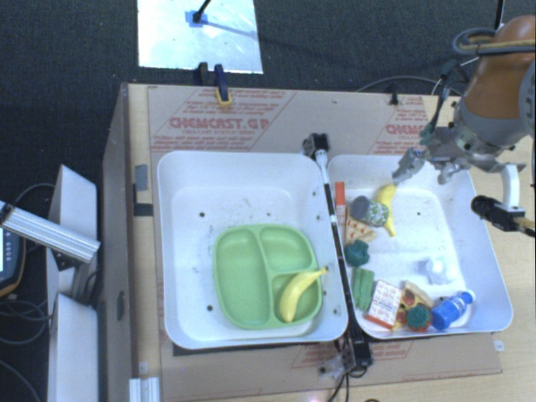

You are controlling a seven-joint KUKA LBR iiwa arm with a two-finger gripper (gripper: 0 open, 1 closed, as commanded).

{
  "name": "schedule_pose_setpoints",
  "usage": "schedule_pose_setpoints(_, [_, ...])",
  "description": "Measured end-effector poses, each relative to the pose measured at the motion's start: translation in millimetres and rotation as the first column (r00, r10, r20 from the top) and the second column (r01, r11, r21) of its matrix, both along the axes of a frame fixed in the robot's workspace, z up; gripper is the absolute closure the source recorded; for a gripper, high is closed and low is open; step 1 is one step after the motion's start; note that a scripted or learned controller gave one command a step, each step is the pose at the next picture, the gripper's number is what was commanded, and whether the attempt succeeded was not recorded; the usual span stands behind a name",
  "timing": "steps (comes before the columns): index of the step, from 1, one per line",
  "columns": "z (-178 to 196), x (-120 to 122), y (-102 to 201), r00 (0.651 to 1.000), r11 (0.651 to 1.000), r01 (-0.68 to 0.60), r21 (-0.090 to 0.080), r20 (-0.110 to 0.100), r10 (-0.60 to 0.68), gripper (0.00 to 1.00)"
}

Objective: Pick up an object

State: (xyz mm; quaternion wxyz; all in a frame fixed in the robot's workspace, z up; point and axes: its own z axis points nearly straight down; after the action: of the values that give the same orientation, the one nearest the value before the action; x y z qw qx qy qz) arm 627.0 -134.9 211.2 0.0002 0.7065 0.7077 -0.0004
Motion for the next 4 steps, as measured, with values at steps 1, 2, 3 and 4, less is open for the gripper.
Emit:
schedule_pose_setpoints(1, [-73.0,36.8,-5.3,1.0,1.0,-0.002,0.001,0.0,0.002,0.0])
schedule_pose_setpoints(2, [-127.4,12.6,13.3,1.0,1.0,-0.001,0.001,0.0,0.001,0.0])
schedule_pose_setpoints(3, [-126.4,1.1,5.6,1.0,1.0,0.0,0.0,0.002,0.0,0.0])
schedule_pose_setpoints(4, [-115.4,2.1,5.5,1.0,1.0,-0.001,0.0,0.004,0.001,1.0])
